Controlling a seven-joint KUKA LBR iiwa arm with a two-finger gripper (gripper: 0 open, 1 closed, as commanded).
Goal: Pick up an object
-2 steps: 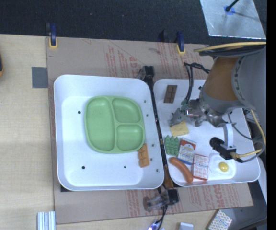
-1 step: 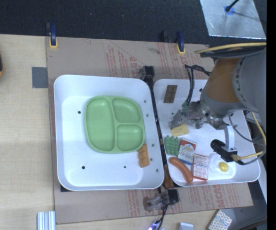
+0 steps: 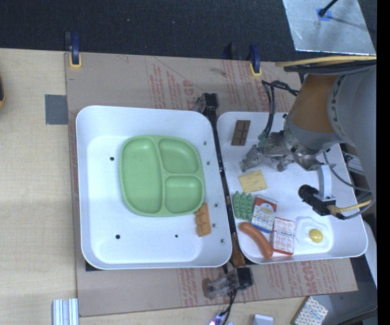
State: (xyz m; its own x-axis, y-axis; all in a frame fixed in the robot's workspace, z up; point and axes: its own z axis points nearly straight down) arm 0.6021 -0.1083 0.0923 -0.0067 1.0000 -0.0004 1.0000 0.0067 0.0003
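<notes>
Camera view: cheese slice [image 3: 252, 181] just below tool [image 3: 261, 156].

Robot lab: clamped cardboard [image 3: 147, 80], white bins [image 3: 100, 242].

No legible text or labels anywhere.

Open floor around green plate [image 3: 161, 175] in left bin [image 3: 93, 249]; right bin [image 3: 357, 246] crowded with food.
</notes>
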